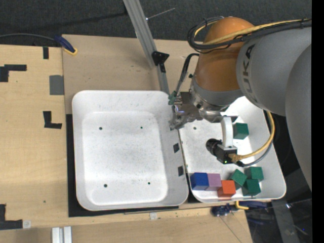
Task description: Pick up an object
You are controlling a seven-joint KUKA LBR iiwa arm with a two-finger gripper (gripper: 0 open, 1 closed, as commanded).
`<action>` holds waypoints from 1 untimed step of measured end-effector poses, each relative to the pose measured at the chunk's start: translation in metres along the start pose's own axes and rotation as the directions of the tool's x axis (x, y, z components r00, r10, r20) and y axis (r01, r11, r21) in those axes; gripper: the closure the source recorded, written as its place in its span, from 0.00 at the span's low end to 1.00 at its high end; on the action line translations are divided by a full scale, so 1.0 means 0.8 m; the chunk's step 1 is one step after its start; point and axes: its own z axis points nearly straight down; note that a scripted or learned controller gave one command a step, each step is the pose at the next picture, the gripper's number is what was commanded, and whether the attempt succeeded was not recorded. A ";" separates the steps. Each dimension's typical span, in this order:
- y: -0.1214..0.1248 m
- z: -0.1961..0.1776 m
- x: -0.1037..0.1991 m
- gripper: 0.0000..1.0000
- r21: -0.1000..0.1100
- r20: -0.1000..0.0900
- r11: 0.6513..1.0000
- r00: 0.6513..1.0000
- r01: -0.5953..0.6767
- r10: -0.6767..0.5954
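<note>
**Claw high in the right bin, blocks waiting at the near edge**

The claw (178, 116) hangs over the far-left corner of the right bin (276, 178), close to the wall it shares with the left bin (81, 135). Whether it is wide or narrow I cannot tell; the wrist hides it, and nothing shows between its tips.

The pickable things lie well away from it. Toward the bin's near edge sit a blue block (199, 180), a pink block (214, 180), an orange block (228, 188) and a cluster of green blocks (249, 180). One more green block (241, 130) lies to the claw's right, apart from the rest.

That lone block looks the better target: its sides are free. The packed row would likely need a descent squarely over one block, or neighbours may jam the tips.
</note>
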 end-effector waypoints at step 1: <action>-0.037 0.015 0.052 1.00 0.002 0.001 1.000 1.000 -0.001 0.001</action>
